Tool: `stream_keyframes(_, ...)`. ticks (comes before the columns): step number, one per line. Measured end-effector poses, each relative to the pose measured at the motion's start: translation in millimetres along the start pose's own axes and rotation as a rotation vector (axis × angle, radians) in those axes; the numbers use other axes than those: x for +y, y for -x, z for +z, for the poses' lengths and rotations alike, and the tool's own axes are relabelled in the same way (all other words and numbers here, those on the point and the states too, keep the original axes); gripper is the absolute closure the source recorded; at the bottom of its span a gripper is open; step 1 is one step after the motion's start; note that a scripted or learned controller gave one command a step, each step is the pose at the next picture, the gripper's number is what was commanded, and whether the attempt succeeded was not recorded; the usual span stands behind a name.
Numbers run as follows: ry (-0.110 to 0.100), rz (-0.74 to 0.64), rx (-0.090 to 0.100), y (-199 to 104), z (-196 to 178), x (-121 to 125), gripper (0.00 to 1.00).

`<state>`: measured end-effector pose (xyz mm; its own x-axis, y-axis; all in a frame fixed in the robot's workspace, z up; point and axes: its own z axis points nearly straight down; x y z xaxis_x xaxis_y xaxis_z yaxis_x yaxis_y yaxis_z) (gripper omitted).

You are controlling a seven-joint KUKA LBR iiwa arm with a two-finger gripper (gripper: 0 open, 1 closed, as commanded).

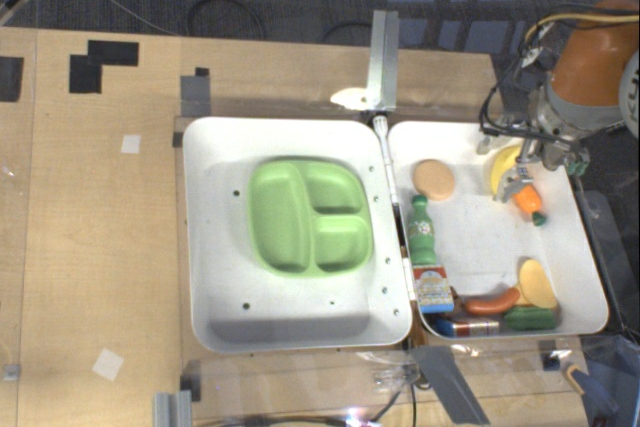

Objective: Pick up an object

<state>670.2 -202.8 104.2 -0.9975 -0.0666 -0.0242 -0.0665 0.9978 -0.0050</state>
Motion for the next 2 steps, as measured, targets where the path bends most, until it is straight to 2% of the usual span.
stream_keyframes(1, 0.004, -0.008, 0.016, -2, 16, 10, 0.00)
stream_keyframes(2, -0.001, -0.011, 0.000, 3, 0, 10, 1.00)
